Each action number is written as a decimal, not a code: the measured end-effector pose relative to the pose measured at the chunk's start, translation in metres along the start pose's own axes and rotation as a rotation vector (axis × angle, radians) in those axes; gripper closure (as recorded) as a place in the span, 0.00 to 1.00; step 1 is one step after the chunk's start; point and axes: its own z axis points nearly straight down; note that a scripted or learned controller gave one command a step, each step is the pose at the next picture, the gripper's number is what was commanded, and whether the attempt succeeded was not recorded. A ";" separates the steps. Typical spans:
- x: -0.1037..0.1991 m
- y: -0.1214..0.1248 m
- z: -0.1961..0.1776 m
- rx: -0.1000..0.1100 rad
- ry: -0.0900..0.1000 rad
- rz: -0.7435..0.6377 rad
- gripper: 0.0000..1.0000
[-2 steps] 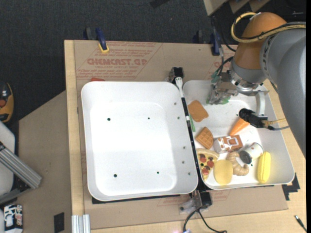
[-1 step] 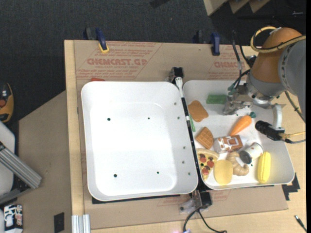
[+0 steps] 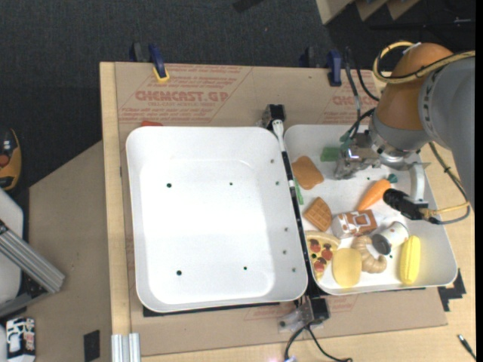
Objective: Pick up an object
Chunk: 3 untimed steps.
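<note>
The end effector (image 3: 353, 159) is lowered into the right bin (image 3: 441, 266); its grip state cannot be told. An orange toy carrot (image 3: 373, 194) lies tilted at its 4 o'clock, near the bin's centre.

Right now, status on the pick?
Gripper low in the right bin, fingers unreadable. No object seen held. Carrot and bread slice nearest it; rest of the toy food crowds the near end.

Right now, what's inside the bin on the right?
The right bin holds toy food: a carrot, a waffle, a yellow corn cob and a pizza slice. The arm covers the bin's far corner.
</note>
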 end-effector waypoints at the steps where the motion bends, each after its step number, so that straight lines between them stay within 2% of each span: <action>1: 0.043 0.023 0.000 -0.007 -0.001 -0.002 1.00; 3: 0.040 0.023 -0.021 -0.011 -0.004 0.000 1.00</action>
